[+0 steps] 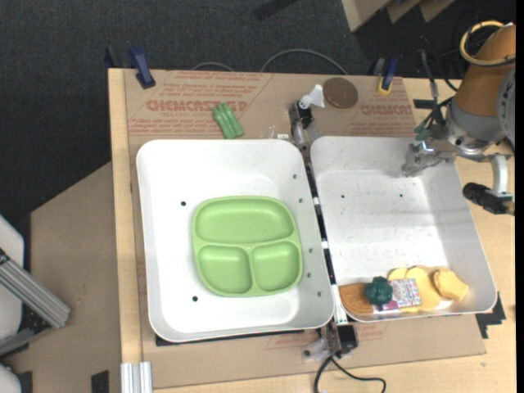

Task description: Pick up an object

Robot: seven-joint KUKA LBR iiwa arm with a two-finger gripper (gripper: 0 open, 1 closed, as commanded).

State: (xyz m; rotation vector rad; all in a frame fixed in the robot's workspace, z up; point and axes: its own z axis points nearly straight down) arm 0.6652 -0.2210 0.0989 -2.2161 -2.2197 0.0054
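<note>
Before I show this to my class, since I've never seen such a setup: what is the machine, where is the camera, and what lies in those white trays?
One camera looks down at a slant on a bench. The grey and orange robot arm reaches in from the right; its gripper hangs over the right bin's far corner, with nothing visibly in it. The left bin holds a green divided plate. Small toy foods are heaped at the right bin's near edge. A green object and a brown disc lie on the cardboard behind.

Your cardboard-topped wooden desk (270, 88) carries two shallow white plastic bins: left bin (160, 219), right bin (467, 244). At the far edge lie a green clip (228, 122) and brown disc (340, 93).
</note>
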